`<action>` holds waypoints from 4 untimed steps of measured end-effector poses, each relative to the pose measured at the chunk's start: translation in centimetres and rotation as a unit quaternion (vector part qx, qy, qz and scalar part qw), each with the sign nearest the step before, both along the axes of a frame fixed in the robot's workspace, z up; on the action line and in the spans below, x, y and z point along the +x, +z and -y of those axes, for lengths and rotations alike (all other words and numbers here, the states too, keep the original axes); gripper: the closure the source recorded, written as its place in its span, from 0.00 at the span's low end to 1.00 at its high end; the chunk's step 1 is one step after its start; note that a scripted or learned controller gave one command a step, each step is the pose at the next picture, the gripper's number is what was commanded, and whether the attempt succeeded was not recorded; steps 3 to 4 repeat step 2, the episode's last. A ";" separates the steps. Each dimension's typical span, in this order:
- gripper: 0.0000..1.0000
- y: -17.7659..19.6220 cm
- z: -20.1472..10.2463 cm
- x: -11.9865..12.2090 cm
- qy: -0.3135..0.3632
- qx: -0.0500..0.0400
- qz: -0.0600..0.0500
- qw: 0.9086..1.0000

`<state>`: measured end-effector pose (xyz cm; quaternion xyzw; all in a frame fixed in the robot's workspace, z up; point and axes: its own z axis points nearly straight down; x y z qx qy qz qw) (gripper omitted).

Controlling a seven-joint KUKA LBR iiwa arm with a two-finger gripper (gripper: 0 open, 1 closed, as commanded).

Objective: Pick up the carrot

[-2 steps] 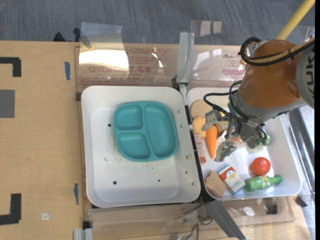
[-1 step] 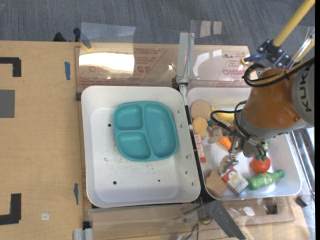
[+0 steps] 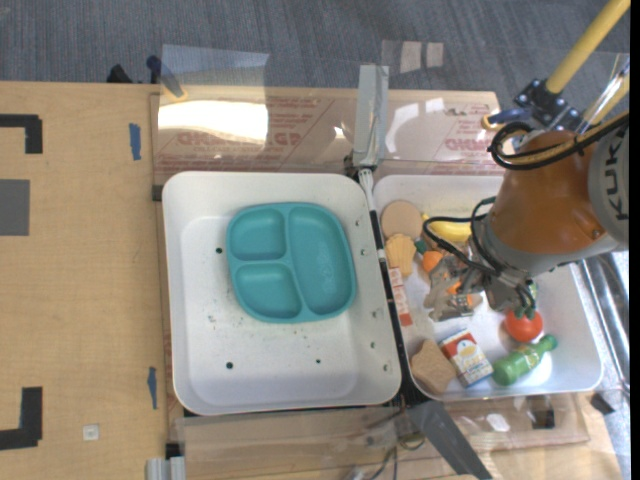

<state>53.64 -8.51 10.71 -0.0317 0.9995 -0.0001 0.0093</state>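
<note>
Setting was a robotics lab: plywood bench (image 3: 80, 298) with taped markers, two white bins (image 3: 190, 268), grey carpet (image 3: 250, 8), acrylic guards (image 3: 280, 128).

Arm (image 3: 545, 203) reached into right bin (image 3: 580, 363), hand (image 3: 462, 290) low among toy food, just beside carrot (image 3: 431, 261). Banana (image 3: 447, 231) behind, tomato (image 3: 522, 325) nearby. Teal divided plate (image 3: 291, 261) sat in left bin (image 3: 200, 338).
</note>
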 end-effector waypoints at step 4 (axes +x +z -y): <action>1.00 13.5 -5.8 -4.5 0.004 0.000 -0.004 1.000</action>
